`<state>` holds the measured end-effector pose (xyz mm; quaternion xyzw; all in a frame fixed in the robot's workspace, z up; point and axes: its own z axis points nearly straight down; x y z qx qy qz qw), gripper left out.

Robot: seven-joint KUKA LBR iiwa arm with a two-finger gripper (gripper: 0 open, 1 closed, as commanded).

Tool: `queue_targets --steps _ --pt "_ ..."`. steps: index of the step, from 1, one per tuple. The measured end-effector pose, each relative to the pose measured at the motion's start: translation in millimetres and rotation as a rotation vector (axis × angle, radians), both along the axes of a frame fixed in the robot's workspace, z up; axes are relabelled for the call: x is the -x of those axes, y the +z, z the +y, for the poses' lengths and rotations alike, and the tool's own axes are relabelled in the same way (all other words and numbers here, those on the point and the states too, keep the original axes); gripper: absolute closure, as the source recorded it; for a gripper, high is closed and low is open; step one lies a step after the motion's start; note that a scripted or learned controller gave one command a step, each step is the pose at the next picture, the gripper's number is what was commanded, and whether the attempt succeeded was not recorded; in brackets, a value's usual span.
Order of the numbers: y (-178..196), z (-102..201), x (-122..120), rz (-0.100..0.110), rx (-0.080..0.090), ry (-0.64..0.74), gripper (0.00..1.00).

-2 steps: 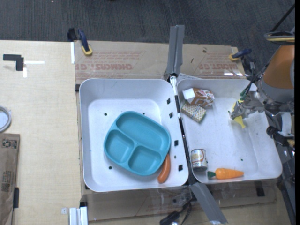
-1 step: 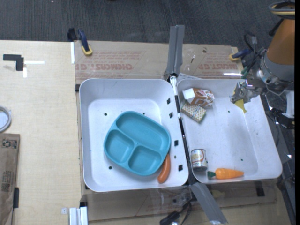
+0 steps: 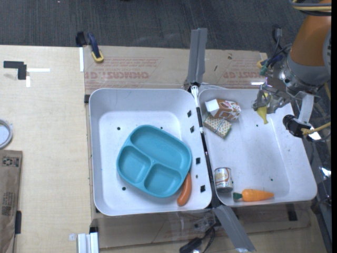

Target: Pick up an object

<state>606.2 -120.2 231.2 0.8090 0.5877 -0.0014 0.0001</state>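
My gripper hangs over the far right corner of the right bin. A small yellow piece shows just under it; whether it is a held thing or part of the gripper is unclear. To the gripper's left, near the bin's far wall, lie a white and orange-brown packet and a tan patterned box. A silver can and an orange toy carrot rest at the near edge. In the left bin a blue divided plate lies with an orange-red sausage beside it.
A grey upright post rises behind the wall shared by the two bins. Cables and a black fitting hang by the arm over the right bin's right rim. The middle of the right bin is bare white floor.
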Motion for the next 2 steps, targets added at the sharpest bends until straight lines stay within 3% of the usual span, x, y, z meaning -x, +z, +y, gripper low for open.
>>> queue_targets --steps 1,2 --pt "41 10 3 0.0 0.0 0.081 1.0" --pt "6 16 45 0.002 -0.003 0.424 1.0"
